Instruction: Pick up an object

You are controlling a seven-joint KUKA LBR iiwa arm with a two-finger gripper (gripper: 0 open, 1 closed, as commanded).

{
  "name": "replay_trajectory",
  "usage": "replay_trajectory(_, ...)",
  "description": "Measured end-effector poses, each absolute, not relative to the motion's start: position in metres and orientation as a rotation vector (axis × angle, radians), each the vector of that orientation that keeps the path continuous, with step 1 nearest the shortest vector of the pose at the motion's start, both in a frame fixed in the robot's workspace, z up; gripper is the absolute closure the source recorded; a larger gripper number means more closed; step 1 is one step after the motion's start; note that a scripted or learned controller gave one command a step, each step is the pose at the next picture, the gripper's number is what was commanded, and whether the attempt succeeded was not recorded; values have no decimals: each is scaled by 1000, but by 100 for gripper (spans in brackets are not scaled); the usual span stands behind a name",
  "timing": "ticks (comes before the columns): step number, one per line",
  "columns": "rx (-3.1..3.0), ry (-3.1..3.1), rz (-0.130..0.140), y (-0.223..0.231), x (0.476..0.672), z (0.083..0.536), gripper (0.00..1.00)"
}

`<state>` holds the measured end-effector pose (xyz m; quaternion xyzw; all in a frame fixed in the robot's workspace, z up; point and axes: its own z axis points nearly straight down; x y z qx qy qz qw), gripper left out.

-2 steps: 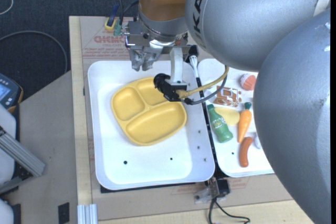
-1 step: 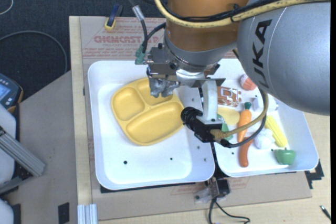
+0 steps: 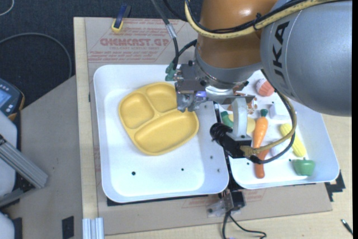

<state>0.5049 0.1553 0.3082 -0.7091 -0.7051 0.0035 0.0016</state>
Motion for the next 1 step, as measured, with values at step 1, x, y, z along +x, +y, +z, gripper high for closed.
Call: replay_trajectory(1,-2222,-2212,15,114,477,242,100)
